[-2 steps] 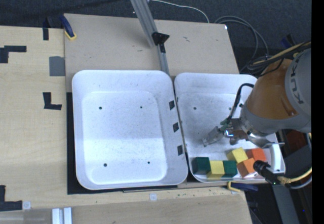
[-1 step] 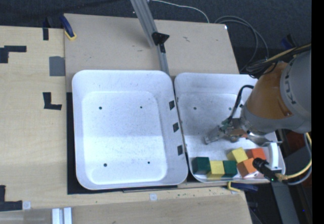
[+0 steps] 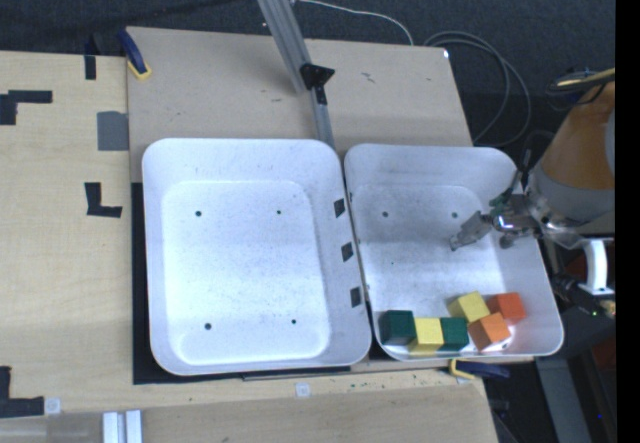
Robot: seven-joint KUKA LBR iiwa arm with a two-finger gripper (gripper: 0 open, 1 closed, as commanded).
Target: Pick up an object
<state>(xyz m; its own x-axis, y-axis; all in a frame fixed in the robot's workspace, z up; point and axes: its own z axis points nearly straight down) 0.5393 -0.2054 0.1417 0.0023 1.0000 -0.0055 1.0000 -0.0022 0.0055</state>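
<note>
Several small blocks lie in the near right corner of the right bin (image 3: 420,181): a dark green block (image 3: 397,324), a yellow block (image 3: 428,333), a second green block (image 3: 455,333), another yellow block (image 3: 467,307) and two orange blocks (image 3: 490,330) (image 3: 510,306). My gripper (image 3: 480,231) hangs over the right side of that bin, behind the cluster and apart from it. Nothing shows in its grasp. The orange-banded wrist (image 3: 580,156) reaches in from the right.
The left bin (image 3: 240,161) stands beside the right one, their rims touching. A grey metal pole (image 3: 285,21) slants down to the bins' shared back edge. Cables (image 3: 480,51) run over the dark floor behind the bench.
</note>
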